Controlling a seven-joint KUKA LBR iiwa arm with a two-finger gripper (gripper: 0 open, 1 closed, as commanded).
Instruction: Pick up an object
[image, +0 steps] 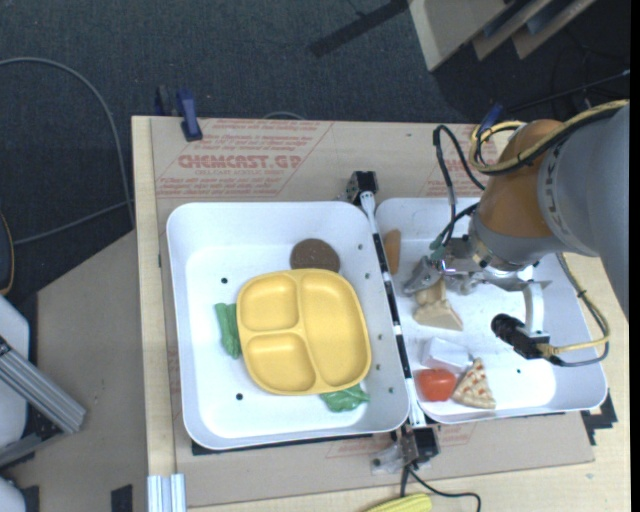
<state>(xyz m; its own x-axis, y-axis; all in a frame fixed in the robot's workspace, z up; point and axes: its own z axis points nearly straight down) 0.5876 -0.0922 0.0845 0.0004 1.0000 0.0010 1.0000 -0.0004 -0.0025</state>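
Nearby, gripper (432, 283) crowds cheese wedge (438, 315) (tomato (436, 384), pizza slice (474, 386) beyond).

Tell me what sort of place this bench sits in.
Probably a robotics lab rather than a kitchen. Two white bins clamped to a cardboard-covered bench hold toy food and a yellow divided plate; loose cables trail over dark carpet, and the arm's claw works among the toys.

Bench (250, 160) — two white bins (190, 300) side by side
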